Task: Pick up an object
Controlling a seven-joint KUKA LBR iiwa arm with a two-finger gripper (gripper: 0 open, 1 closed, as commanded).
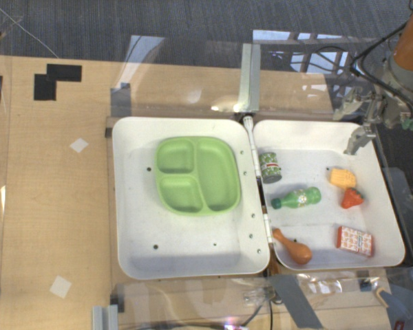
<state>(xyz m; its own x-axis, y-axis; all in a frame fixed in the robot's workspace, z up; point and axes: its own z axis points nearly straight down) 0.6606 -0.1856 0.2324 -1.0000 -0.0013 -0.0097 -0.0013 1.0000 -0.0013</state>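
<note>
Drumstick at right bin's near edge, jaws' opening unclear, arm cropped.

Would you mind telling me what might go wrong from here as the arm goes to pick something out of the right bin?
1. The tool sits near the right bin's far corner, so a straight descent could clip the wall.
2. The green bottle lies on its side and may roll away from a grasp.
3. The corn and the red toy lie close together, so one could be nudged while the other is picked.
</note>
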